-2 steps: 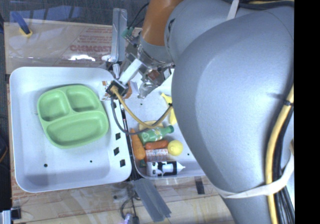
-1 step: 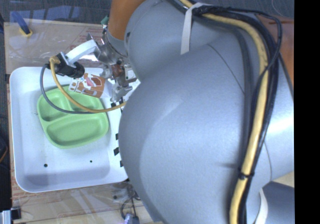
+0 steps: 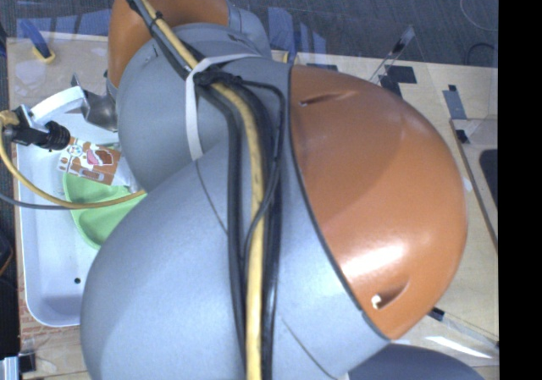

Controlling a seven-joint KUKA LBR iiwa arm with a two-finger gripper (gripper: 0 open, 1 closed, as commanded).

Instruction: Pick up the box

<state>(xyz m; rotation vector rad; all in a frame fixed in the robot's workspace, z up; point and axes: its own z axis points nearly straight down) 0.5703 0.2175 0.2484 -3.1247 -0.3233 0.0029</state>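
Arm [image 3: 169,268] takes up most of the frame, from center to right and bottom: grey shells, with a big orange cover [image 3: 373,201] at right and a second orange section at top left. A black and yellow cable bundle [image 3: 250,226] runs down the arm's middle and is strapped with a white tie [image 3: 195,107] near the top.

Gripper [image 3: 96,107] is at upper left, mostly hidden behind the arm, with just a bit of dark metal poking out over the bin's upper end. Can't tell whether it's wide, narrow or holding anything. Nothing visibly gripped.

Box [image 3: 89,160] is a small carton with brown, white and red print. It lies at left of frame in the upper part of the white bin [image 3: 34,285], just below and left of the gripper's metal part. Contact between the two can't be judged.

The box's lower edge touches or overlaps a light green object [image 3: 102,213], which is curved and partly covered by the arm. A small dark spot [image 3: 78,281] sits on the bin floor lower down.

Tan bench [image 3: 25,65] shows at upper left and along the right side. A blue strip [image 3: 35,38] lies at the top left corner.
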